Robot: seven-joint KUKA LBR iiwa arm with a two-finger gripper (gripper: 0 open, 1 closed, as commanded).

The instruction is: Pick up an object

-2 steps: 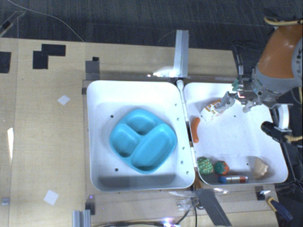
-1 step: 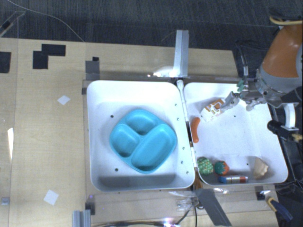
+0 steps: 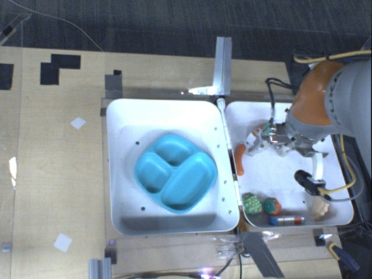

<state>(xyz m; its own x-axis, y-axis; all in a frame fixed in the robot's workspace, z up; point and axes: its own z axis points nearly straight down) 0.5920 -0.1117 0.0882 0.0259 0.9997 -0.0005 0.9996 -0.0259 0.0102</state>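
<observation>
Candidate objects lie in the right bin (image 3: 343,217), right of frame centre. An orange carrot-shaped piece (image 3: 239,158) rests against the bin's left wall, left of and slightly below the pincer (image 3: 260,139), apart from it. Along the lower edge sit a green knobbly ball (image 3: 251,203), a green-and-orange ball (image 3: 271,206), a marker-like stick (image 3: 286,220) and a pale piece (image 3: 319,208), all well below the pincer. Nothing sits between the pincer's tips; how wide they stand, I cannot tell. The left bin (image 3: 122,156) holds a blue divided tray (image 3: 175,172). Both bins rest on the counter (image 3: 52,173).
</observation>
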